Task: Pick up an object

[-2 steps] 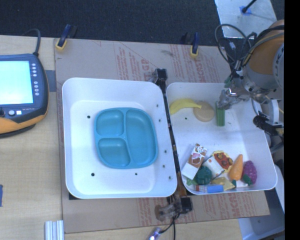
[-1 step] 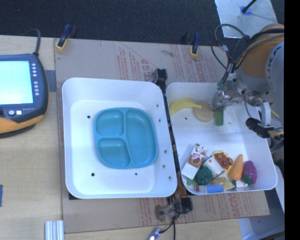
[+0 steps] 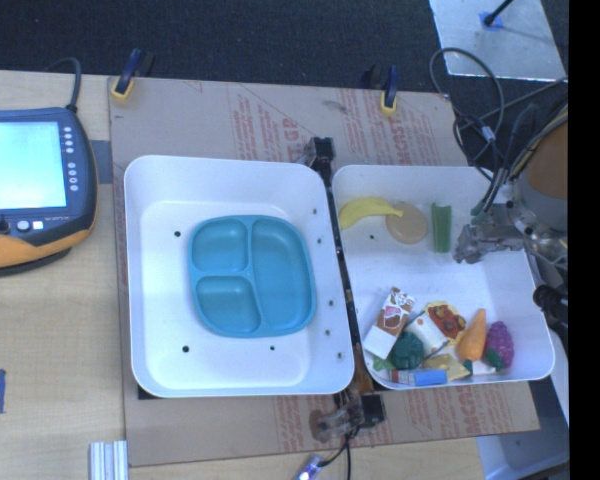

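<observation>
With the jaws [image 3: 477, 245] hovering over bare floor of the right bin [image 3: 500, 183], their spread impossible to tell, a straight descent would likely miss, since the green block [image 3: 440, 227] sits just beside them.

Two white bins sit side by side: the left bin [image 3: 140, 268] holds one blue divided plate [image 3: 251, 275]. The right bin [image 3: 500, 193] holds one banana [image 3: 368, 210], one tan disc [image 3: 408, 225], one green block [image 3: 440, 227], one carrot [image 3: 471, 335], one purple grape bunch [image 3: 498, 344], and a small jumble at about seven o'clock that cannot be counted.
</observation>
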{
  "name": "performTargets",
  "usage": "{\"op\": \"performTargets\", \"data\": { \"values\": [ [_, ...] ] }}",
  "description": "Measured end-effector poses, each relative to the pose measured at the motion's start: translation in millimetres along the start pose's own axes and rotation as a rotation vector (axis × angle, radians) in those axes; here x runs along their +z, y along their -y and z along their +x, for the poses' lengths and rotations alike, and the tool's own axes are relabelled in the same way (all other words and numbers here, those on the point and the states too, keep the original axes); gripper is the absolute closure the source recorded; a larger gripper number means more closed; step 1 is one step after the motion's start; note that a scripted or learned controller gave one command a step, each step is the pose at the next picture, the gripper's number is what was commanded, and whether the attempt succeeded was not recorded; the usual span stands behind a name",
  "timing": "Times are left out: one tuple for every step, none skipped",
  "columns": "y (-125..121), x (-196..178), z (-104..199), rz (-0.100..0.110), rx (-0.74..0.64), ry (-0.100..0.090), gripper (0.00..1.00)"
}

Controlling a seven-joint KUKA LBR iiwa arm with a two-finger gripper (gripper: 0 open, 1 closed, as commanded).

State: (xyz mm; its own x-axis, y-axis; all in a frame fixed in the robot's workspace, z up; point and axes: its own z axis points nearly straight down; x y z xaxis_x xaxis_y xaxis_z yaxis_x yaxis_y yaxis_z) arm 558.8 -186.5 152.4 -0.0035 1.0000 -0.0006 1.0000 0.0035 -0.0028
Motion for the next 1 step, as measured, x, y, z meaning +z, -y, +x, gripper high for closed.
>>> {"op": "performTargets", "data": {
  "values": [
    [-62.8, 57.1, -3.6, -0.007, -0.001, 0.002, 0.0]
  ]
}}
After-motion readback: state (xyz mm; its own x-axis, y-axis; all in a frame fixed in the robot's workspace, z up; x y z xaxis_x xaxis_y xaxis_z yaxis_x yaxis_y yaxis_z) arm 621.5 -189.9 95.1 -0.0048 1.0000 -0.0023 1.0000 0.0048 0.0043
